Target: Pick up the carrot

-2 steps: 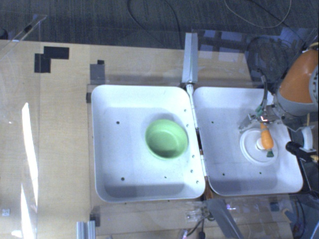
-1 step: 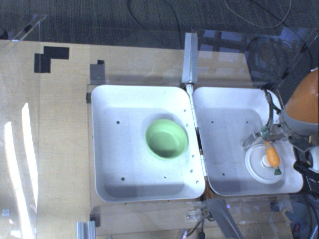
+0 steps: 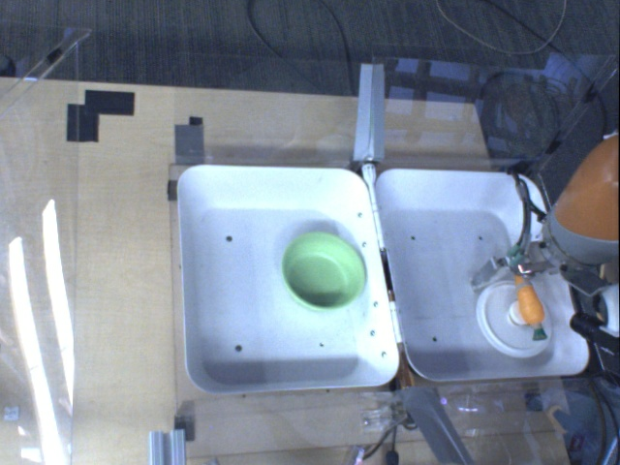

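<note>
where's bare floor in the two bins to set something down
Left white bin: free all around the green bowl at its centre-right, widest on its left side. Right white bin: left half and far strip bare. Crowded near-right corner: white round plate, orange carrot, gripper.

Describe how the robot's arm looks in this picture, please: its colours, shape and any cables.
The arm comes in from the right edge as a rounded body, orange on top with a grey band below it. Thin dark cables run along its left side down toward the small metal gripper, which is too small and blurred to describe further.
</note>
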`<state>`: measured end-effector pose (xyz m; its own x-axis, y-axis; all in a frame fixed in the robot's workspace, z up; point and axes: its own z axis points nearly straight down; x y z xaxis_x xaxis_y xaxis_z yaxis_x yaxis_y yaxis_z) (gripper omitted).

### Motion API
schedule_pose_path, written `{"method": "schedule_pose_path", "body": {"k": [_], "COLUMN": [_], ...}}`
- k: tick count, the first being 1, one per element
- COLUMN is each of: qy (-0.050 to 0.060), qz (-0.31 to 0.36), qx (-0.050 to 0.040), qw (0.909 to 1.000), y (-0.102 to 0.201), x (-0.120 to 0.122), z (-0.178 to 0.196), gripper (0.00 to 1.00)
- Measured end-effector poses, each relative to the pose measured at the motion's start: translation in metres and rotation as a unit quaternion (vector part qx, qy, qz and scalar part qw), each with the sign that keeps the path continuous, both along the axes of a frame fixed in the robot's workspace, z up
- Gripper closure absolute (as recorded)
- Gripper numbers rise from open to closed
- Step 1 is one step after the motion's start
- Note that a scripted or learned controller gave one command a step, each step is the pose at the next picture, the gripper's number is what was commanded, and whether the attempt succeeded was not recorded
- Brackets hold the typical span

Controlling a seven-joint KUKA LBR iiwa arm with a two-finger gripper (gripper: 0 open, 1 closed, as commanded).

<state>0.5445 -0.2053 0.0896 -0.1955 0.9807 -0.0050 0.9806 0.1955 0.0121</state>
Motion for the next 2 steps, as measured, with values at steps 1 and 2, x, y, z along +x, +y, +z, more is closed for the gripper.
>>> {"method": "schedule_pose_path", "body": {"k": [1, 2], "qy": [-0.002, -0.002], "qz": [-0.040, -0.040], "qx": [0.0008, 0.0007], "qw": [0.9992, 0.9992], "y": [0.0003, 0.0003], "x": [-0.0168, -0.0168], "z": [0.0000, 0.0000], "gripper": [0.00, 0.00]}}
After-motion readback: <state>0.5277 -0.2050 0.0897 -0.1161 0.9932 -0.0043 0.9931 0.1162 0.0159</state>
